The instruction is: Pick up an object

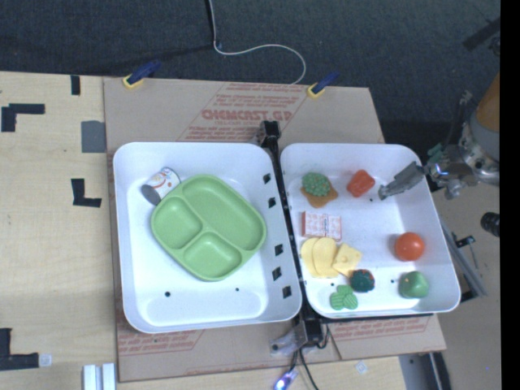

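In the right bin [435, 218], the toys nearest the front are a little green one [413, 284] at about 5 o'clock and a dark round one [361, 280] at 6 o'clock. Higher up sits a red ball [409, 246] at 3 o'clock, with room all around it. Farther back, an orange block [361, 183] rests at 12 o'clock. The gripper [388, 188] hangs just beside that block, on its right, holding nothing. If its tips are spread or pressed together, I cannot tell. The block looks like the easy pick: line up right over it, then go straight down.
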{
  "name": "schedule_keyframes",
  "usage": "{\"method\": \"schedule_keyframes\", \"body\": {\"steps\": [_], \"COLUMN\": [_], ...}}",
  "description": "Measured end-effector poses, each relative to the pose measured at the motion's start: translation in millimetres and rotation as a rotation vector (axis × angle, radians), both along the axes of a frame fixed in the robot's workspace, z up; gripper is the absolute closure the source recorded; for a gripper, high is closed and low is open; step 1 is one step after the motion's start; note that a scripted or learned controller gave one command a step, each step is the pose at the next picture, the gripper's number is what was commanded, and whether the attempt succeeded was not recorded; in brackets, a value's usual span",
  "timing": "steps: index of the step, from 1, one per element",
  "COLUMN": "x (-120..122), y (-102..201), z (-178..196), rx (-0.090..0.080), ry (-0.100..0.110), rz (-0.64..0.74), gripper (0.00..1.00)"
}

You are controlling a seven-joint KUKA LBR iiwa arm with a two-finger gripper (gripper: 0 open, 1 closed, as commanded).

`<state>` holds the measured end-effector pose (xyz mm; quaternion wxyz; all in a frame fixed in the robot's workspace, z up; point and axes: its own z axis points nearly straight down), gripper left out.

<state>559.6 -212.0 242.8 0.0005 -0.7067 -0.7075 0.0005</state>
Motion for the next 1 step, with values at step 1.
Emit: {"method": "schedule_keyframes", "body": {"steps": [1], "x": [0.0], "y": [4.7], "z": [-62.5], "rx": [0.0], "ry": [0.002], "rz": [0.0], "gripper": [0.0]}}
